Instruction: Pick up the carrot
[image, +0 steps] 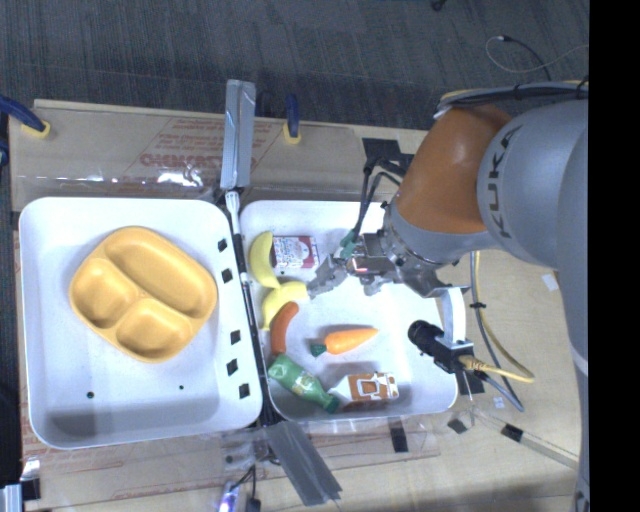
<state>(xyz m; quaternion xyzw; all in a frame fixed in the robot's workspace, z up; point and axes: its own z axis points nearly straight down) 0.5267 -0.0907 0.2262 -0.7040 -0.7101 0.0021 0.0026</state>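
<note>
Grey robot arm with an orange band (455, 175) reaching in from the right, its two-finger metal gripper (345, 270) pointing left, wrist bent low.

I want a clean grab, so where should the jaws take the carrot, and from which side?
Probably across the thick orange middle of the carrot, coming straight down from above. It lies flat, roughly left to right, with bare bin floor on both long sides; its green-tipped left end looks too narrow.

carrot (345, 340) in right bin (440, 405) | sausage (283, 325) left of it | carton (372, 387) in front | tray (142, 291) in left bin (40, 400)
</note>
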